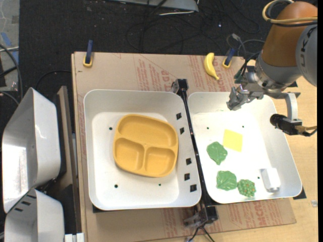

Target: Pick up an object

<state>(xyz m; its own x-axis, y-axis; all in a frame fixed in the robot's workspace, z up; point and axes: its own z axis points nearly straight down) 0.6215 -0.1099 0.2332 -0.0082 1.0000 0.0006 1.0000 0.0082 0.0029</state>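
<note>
Fingers [233, 105] are reading as a single dark tip from this slant, so I cannot tell whether they are apart or together; nothing is showing between them. The gripper [235, 102] is hanging over the far edge of the right bin [287, 150], well apart from every candidate. Nearest to it, a flat yellow square [232, 140] is lying mid-bin, with a green leaf-like piece [217, 153] just beside it. A second green piece [226, 180] and a bumpy green lump [246, 187] are sitting side by side near the front, and a small white block [270, 178] is resting close to the right wall. The yellow tray [146, 145] is occupying the left bin [98, 135]. The square and leaf are looking thin, so a grasp is probably slipping over them. The bumpy lump and the block are offering more height. The block is seeming the better target, though the wall beside it is calling for a straight, centred descent.
</note>
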